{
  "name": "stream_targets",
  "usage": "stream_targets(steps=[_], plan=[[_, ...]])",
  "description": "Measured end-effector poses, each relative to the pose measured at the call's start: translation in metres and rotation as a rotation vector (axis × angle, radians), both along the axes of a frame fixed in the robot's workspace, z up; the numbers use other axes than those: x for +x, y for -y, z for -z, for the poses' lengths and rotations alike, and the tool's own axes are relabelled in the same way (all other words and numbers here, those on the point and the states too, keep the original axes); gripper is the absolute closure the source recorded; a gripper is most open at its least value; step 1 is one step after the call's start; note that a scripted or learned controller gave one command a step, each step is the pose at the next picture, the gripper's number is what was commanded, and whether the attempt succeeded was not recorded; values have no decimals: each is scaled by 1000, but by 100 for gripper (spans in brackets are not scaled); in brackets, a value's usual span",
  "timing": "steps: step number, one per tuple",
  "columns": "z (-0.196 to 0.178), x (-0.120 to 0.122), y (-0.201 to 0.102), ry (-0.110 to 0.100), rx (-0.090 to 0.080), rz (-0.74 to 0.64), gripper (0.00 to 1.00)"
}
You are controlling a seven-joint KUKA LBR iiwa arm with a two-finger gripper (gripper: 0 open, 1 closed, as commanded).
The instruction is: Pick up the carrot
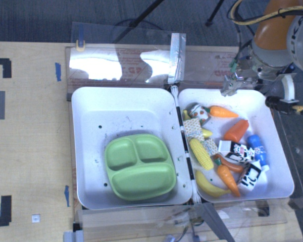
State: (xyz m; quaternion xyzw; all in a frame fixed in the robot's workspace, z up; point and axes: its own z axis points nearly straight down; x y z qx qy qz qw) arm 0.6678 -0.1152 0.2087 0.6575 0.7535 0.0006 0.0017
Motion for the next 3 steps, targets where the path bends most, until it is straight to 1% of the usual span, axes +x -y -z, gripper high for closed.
stream_targets(steps=[1,2,3], plan=[[0,0,0,-1,0,0,0],[92,-24,19,3,-2,-264,0],[81,-22,19,7,-5,-263,100]])
